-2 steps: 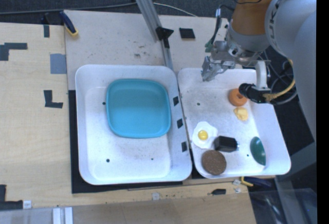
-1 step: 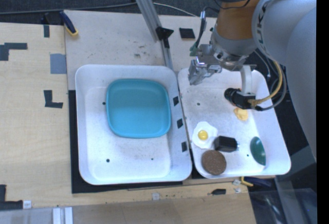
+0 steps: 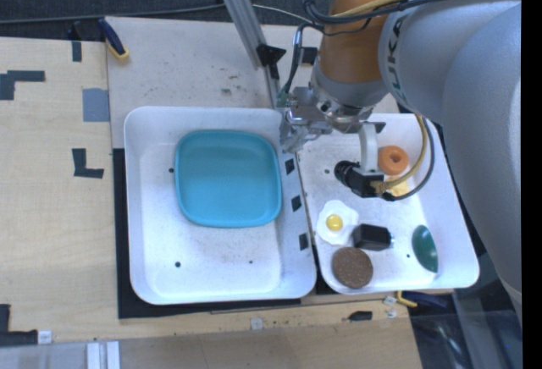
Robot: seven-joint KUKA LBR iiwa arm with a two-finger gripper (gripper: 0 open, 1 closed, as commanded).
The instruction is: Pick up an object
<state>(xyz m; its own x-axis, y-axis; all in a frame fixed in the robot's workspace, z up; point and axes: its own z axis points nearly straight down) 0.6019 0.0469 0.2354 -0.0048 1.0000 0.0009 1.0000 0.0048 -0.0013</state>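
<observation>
Grey and orange, the arm (image 3: 398,37) hung over the right bin (image 3: 449,261), its gripper (image 3: 298,123) at the bin's eleven o'clock corner; I cannot tell its state. A fried egg (image 3: 335,222), brown disc (image 3: 351,267), black block (image 3: 371,236) and green piece (image 3: 424,247) lay toward six o'clock, an orange piece (image 3: 393,160) at one o'clock. A teal plate (image 3: 227,178) sat in the left bin (image 3: 152,274).
</observation>
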